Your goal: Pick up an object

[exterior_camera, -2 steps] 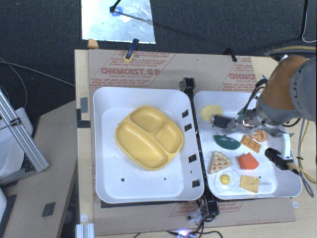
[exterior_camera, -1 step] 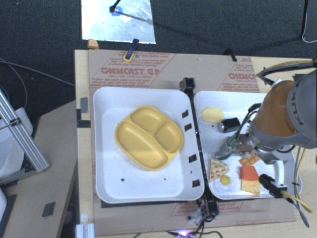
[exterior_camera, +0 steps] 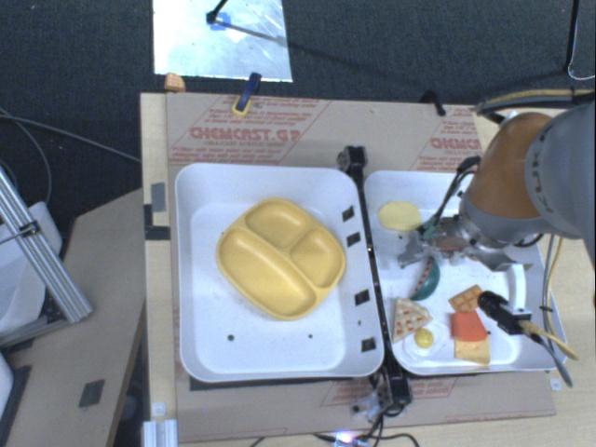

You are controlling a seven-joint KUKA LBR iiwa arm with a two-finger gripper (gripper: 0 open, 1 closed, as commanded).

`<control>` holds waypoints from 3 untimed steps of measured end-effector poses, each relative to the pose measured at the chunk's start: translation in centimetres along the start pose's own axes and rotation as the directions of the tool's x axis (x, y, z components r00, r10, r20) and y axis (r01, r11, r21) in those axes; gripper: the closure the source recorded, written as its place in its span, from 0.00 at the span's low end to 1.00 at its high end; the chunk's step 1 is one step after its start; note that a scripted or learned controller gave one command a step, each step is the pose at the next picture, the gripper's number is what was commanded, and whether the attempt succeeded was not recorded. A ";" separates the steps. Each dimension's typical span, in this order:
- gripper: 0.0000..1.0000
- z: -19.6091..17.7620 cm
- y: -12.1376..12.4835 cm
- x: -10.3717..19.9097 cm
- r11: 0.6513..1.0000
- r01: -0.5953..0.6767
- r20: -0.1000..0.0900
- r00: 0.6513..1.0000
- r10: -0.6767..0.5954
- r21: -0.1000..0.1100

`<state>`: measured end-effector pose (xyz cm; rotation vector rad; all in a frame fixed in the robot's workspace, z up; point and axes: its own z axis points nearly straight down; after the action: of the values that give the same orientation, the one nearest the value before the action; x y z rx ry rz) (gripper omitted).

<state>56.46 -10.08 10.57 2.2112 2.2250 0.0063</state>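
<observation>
Tool (exterior_camera: 421, 248) low over green piece (exterior_camera: 426, 280), lined up for a grab; grip state can't tell.

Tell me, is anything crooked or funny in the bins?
Yes: the yellow three-compartment plastic plate lies turned at a slant in the left white bin, not squared with its walls. In the right white bin, the toy foods lie loosely scattered. Nothing looks spilled or broken.
</observation>
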 end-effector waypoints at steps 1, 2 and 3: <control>0.00 1.1 -6.8 -1.7 1.000 -0.010 -0.001 1.000 0.010 0.009; 0.00 2.1 0.9 1.7 1.000 0.002 0.000 1.000 -0.002 -0.001; 0.00 2.1 4.3 -3.2 1.000 -0.006 0.002 1.000 0.006 0.000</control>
<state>60.77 -13.27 8.54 2.2168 2.2168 0.0036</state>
